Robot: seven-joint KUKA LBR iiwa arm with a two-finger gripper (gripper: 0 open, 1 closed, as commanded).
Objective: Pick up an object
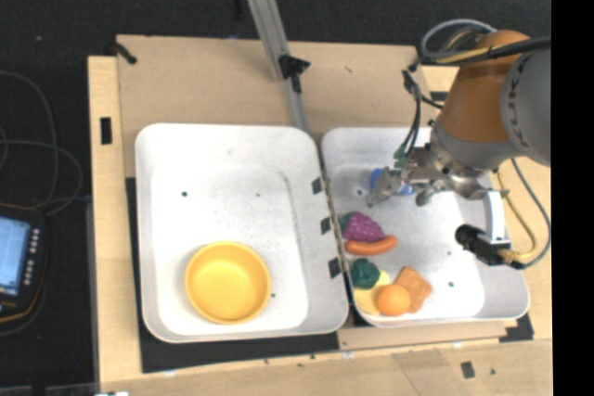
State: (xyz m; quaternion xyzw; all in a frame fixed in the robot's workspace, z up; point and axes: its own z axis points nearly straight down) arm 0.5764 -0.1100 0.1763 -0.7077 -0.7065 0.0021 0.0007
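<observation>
My gripper [388, 188] hangs low over the upper left part of the right bin [464, 292], under the grey and orange wrist. A small blue object [379, 175] shows right at its tip; whether it is gripped I cannot tell. Just below the gripper lie a purple bunch of grapes [362, 225] and an orange-red carrot-like toy [369, 246]. Further toward the front left corner sit a green toy [364, 274], an orange ball [393, 300] and an orange wedge [416, 283].
A yellow bowl [227, 281] sits in the front of the left bin [223, 162]. A metal pole [264, 5] slants up from between the bins at the back. A black cable plug [478, 241] hangs off the wrist over the right bin.
</observation>
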